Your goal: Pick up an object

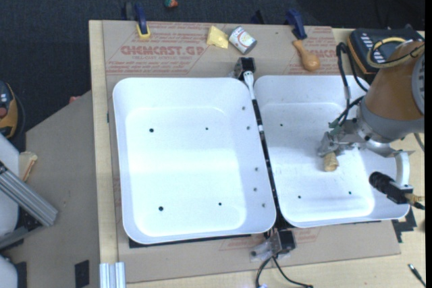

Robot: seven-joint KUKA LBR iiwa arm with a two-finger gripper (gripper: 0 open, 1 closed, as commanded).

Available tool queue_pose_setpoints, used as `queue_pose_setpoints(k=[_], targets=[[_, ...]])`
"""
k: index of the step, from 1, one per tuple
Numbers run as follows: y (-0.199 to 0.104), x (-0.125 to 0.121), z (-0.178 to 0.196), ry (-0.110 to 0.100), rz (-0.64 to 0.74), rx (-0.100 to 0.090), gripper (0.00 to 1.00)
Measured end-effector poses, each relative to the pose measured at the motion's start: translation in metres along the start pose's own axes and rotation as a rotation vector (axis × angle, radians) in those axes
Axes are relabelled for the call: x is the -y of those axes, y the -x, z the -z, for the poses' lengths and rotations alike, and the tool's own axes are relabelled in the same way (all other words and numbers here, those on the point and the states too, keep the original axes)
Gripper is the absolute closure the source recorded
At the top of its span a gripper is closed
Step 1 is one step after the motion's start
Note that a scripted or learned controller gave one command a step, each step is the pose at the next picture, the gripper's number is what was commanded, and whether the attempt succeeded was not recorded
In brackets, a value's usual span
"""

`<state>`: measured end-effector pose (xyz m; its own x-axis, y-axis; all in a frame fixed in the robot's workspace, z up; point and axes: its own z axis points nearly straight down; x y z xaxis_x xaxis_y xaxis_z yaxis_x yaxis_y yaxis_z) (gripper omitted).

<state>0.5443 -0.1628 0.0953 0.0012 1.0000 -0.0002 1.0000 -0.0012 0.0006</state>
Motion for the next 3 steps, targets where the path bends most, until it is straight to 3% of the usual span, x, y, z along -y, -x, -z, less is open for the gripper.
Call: queue_pose_setpoints(k=[1,2,3], targets=[[-0.054,-0.082,0.095,0.016,0.011,0.001,1.0],[-0.129,-0.115,0.139,0.01,0.011,-0.002,1.0],[-0.229,-0.115,0.086,-0.008,0.011,-0.005,1.0]])
